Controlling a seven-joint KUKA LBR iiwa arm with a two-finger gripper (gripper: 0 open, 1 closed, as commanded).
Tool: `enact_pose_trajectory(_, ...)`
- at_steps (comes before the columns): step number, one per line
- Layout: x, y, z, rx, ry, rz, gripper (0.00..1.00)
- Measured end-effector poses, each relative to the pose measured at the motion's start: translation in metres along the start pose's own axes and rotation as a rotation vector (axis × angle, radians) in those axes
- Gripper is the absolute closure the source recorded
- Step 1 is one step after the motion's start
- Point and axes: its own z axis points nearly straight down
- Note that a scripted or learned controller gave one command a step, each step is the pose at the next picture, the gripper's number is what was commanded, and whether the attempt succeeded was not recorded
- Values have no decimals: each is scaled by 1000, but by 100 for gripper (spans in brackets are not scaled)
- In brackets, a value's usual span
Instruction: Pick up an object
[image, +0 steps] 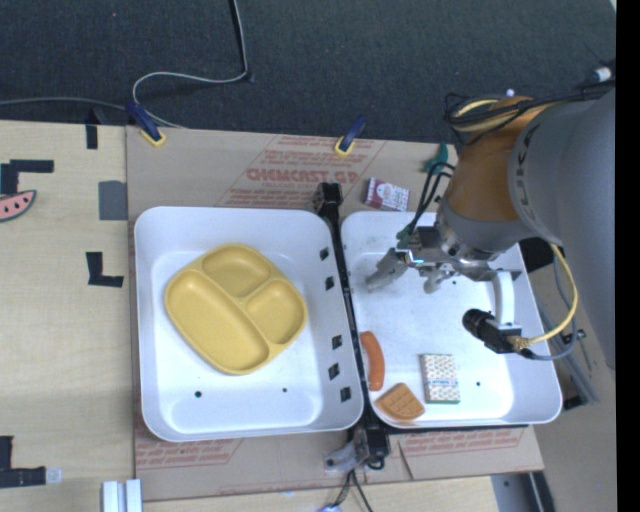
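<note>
Hot dog (372, 360) is lying in the right bin (540, 400) (by the middle wall). Tool (408, 268) is being held above, fingers apart, empty; it should be lowered straight over it.

A pale wooden bench (60, 330) meets dark carpet (300, 50) behind.

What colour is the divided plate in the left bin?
Yellow. The divided plate shows clearly in the camera view, lying in the white left bin.
</note>
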Motion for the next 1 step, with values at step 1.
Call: enact_pose_trajectory(1,-72,-81,66,3,1,3,0)
